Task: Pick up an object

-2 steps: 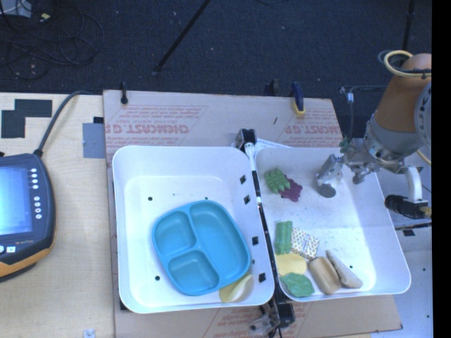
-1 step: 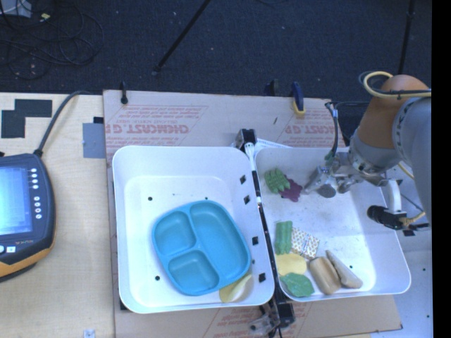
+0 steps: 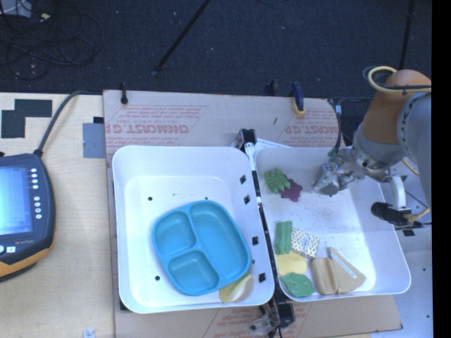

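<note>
The gripper [image 3: 328, 183] hangs low over the upper part of the right bin [image 3: 384, 277], at the end of the grey arm with its orange band [image 3: 387, 111]. From this angle I cannot tell how the jaws stand; nothing is visible between them.

Nearest candidate: a green leafy toy [image 3: 277, 180] with a small purple piece [image 3: 292, 191] touching its lower right side. Both lie on the bin floor to the view's left of the gripper, near but apart from it, close to the divider between the bins. The green toy's long axis runs roughly up-left to down-right.

Judgement: a short travel toward the view's left and a descent would bring the jaws over this pair.

Further down the same bin sits a tight cluster: green block [image 3: 283, 236], patterned packet [image 3: 305, 242], yellow piece [image 3: 289, 264], tan pieces [image 3: 337, 274]. They are crowded, so harder to isolate.

The left bin [image 3: 134, 189] holds a blue divided plate [image 3: 200, 246] with a pale yellow item [image 3: 237, 289] at its lower edge. The bin floor is smooth white; bench cardboard lies beneath.
</note>
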